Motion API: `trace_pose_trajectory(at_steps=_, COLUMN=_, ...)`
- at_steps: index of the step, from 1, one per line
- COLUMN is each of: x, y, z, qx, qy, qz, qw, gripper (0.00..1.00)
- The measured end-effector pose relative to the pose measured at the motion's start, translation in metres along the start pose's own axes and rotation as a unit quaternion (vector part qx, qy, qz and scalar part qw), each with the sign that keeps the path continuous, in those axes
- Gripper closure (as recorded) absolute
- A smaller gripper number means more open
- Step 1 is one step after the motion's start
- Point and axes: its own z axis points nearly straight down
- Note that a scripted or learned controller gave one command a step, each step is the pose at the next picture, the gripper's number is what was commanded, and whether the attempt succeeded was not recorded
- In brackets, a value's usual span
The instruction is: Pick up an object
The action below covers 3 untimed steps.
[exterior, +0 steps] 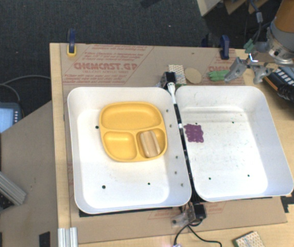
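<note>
My fingers (244, 68) hang at the upper right, over the counter (110, 60) just beyond the far rim of the right-hand shallow white bin (270, 138), and well apart from anything I might lift. They are spread apart, one grey prong slanting left and down, the other to the right, with nothing between them. My grey wrist with its orange band (291, 14) rises above them at the picture's corner.

In the left-hand shallow white bin (85, 179) lies a yellow plastic divided plate (128, 118), flat on the floor of the bin, nearer the far side. Its lower right compartment holds a small tan wooden block (148, 143), lying lengthwise. In the right-hand bin, close to the left wall, lies a small purple knobbly lump (193, 133), flat on the white floor.

On the counter beyond the bins, near my fingers, sit a round tan disc (192, 75) and a small green object (217, 76) just beside it.
</note>
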Motion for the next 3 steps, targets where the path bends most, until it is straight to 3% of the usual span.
trace_pose_trajectory(at_steps=1, x=-0.042, y=-0.052, z=0.120, qx=0.007, qy=0.001, qz=0.003, qw=1.0000, gripper=0.00)
trace_pose_trajectory(at_steps=2, x=-0.066, y=-0.091, z=0.170, qx=0.003, qy=0.002, qz=0.002, qw=1.0000, gripper=0.00)
trace_pose_trajectory(at_steps=3, x=-0.070, y=-0.067, z=-0.112, qx=-0.010, qy=-0.004, qz=-0.001, qw=0.9999, gripper=0.00)
